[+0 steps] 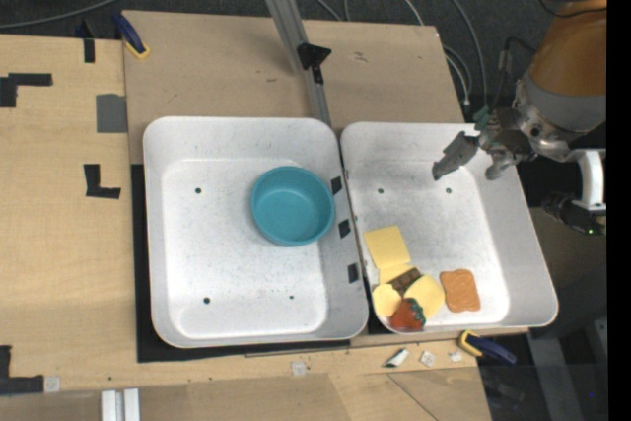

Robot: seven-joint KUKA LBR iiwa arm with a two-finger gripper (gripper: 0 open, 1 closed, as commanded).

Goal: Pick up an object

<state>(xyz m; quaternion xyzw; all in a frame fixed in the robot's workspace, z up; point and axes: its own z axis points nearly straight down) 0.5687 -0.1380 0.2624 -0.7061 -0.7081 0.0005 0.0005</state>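
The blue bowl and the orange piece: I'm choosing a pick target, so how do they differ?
The blue bowl is large, round and hollow; the orange piece is small, flat and roughly square. The bowl sits alone in the left bin; the orange piece lies in the right bin, close to other small items. The pincer hovers over the right bin, nearer the orange piece. Both rest untouched.

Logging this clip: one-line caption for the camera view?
End effector open above right bin near yellow block; blue bowl in left bin.

A blue bowl (291,204) was seen upright in the left bin (177,212), while a yellow block (386,246), an orange piece (459,290) and small mixed items (409,303) were clustered in the right bin's (493,212) near end.
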